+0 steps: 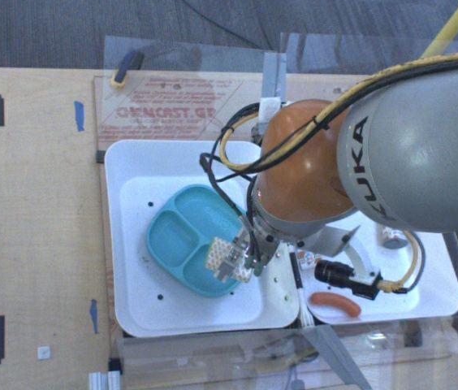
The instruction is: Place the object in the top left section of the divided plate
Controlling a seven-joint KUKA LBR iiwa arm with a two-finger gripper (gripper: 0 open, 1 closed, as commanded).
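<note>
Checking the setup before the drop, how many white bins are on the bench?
2. The left bin holds the blue divided plate; the right bin, partly covered by the arm, holds a sausage.

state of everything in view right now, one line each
divided plate: lying in the left bin, tilted in the view, sections bare
waffle-like piece: over the plate's right edge, at the end effector
sausage: lying flat in the right bin
left bin: holding the plate
</note>
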